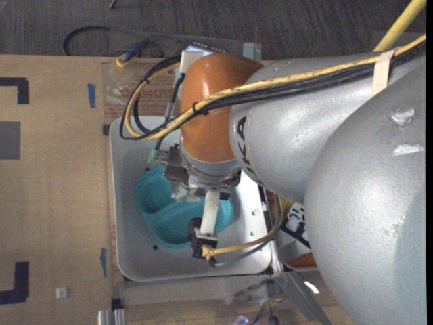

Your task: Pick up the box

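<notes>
Reaching in from the right, the arm (338,154) covers most of the scene, its grey casing wide across the near corner and its orange band (211,114) bulging above the wrist. The gripper (186,188) hangs low over the left bin (132,252), just above a teal dish (157,198). The wrist hides the gripper's working end, so I cannot tell whether it is open or closed, or whether it touches the dish.

The dish lies near the middle of the bin floor, a smooth two-lobed hollow, with its left lobe in plain sight and its right side running under the wrist. The bin's floor shows bare white along the left wall and the near edge.

As for the box, I cannot pick it out with any certainty. A white scrap with black print (298,220) peeks out beneath the arm to the right of the bin's right wall, with a bit of red-orange just below it — too little shows to say what it is.

The tan bench (54,181) stretches away to the left, marked with black corner marks (16,90) and short strips of blue tape (91,95). Beyond its far edge is dark carpet (284,9).
</notes>
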Robot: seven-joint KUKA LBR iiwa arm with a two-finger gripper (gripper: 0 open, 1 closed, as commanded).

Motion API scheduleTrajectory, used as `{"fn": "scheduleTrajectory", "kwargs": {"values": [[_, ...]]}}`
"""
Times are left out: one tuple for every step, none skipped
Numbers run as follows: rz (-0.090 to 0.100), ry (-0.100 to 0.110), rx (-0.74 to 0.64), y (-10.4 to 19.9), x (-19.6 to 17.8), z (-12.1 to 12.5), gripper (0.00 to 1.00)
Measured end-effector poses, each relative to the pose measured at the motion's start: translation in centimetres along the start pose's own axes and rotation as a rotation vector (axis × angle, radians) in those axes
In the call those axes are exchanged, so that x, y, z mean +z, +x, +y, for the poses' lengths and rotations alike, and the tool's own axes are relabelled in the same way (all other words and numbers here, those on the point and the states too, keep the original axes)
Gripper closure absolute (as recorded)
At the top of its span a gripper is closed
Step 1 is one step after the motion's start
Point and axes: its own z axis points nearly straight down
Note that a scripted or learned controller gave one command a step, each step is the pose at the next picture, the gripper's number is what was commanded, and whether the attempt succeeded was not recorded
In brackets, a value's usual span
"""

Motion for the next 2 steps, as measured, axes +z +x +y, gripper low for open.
{"fn": "scheduleTrajectory", "kwargs": {"values": [[0.0, -0.002, -0.067, 1.2, -8.1, 5.5, 1.0], [0.001, -0.005, -0.271, 2.9, -19.1, 14.3, 1.0]]}}
